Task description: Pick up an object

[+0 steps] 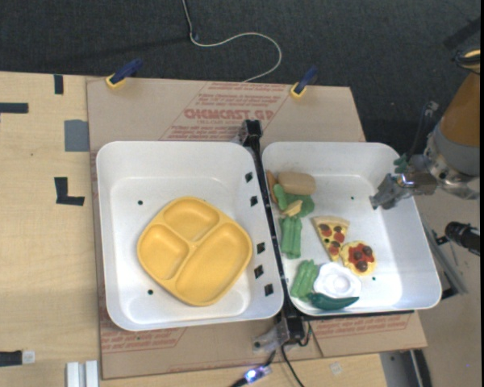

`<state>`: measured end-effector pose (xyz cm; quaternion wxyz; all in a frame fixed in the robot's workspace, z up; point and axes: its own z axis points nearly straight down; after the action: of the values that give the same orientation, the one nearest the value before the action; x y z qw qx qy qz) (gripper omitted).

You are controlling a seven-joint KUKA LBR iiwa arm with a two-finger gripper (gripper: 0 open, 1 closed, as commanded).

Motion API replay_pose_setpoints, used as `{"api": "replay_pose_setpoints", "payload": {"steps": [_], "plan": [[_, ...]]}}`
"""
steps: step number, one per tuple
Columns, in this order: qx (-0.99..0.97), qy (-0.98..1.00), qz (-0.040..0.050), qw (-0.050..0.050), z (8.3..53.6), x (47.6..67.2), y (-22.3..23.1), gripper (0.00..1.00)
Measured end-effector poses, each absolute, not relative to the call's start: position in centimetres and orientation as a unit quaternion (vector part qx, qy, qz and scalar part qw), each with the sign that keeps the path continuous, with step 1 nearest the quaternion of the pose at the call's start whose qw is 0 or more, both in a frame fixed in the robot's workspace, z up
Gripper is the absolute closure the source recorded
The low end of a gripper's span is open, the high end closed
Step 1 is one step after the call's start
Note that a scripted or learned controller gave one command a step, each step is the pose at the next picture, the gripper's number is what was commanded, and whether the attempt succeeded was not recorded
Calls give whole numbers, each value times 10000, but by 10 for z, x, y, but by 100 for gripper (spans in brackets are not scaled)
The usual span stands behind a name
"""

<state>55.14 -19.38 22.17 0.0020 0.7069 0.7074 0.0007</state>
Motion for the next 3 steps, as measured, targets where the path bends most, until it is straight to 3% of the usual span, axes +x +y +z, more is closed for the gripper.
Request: {"api": "replay_pose_setpoints", "payload": {"steps": [1,3], "plan": [[7068,7074,-1,-1,224,552,-193,100],[7049,7093,2,-11,221,551,-99,100]]}}
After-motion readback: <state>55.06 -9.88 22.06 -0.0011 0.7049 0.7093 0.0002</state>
